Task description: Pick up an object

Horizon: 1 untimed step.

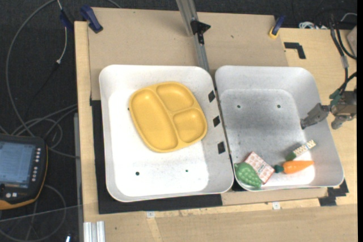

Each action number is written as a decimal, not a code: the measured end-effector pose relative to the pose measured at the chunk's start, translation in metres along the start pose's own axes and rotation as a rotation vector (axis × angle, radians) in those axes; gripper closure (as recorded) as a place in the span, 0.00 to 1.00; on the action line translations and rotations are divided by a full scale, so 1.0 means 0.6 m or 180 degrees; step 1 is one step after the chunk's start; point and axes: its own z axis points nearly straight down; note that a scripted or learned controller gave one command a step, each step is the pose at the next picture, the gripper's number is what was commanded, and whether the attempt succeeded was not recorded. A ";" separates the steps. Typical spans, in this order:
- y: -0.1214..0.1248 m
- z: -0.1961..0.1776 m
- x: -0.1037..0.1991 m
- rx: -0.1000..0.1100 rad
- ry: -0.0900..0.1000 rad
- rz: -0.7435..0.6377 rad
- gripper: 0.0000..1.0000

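While the gripper [315, 117] hovered at the right bin's [255, 82] right edge, I could not tell its state. Below it, apart, lay a toy carrot [297, 166], with a small patterned box [259, 166] and green toy [247, 174] farther left.

Probably a robotics lab; clamped plywood bench [170, 37], teach pendant [20, 170], loose floor cables [34, 93]

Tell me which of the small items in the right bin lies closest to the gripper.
The small white and green bar, lying just above the orange carrot. It sits closer to the gripper than the carrot, the checkered packet or the green toy farther left.
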 end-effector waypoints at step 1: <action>0.000 0.000 0.000 -0.0001 0.0000 0.0001 0.00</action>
